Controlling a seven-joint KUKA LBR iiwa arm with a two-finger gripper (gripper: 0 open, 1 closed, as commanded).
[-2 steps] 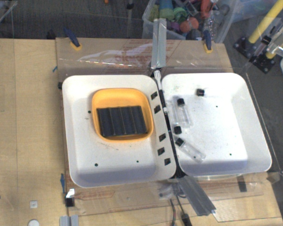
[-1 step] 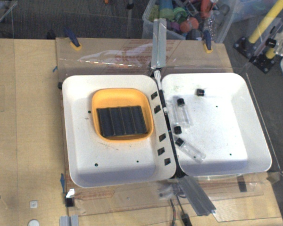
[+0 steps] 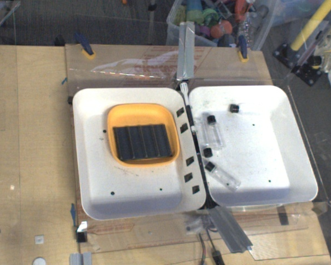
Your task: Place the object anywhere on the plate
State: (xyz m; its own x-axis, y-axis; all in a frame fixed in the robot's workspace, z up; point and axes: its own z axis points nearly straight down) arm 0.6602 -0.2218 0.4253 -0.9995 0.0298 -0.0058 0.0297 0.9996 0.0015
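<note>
Resting on orange plate [image 3: 143, 112]: dark ridged object [image 3: 142, 142].

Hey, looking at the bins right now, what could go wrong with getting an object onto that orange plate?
1. The clear pieces with black caps in the right bin are see-through against white, so a grasp may miss them.
2. One clear piece lies close to the divider, leaving little room beside it.
3. The orange plate already carries a dark ribbed block, so a dropped piece might bounce or roll off it.
</note>
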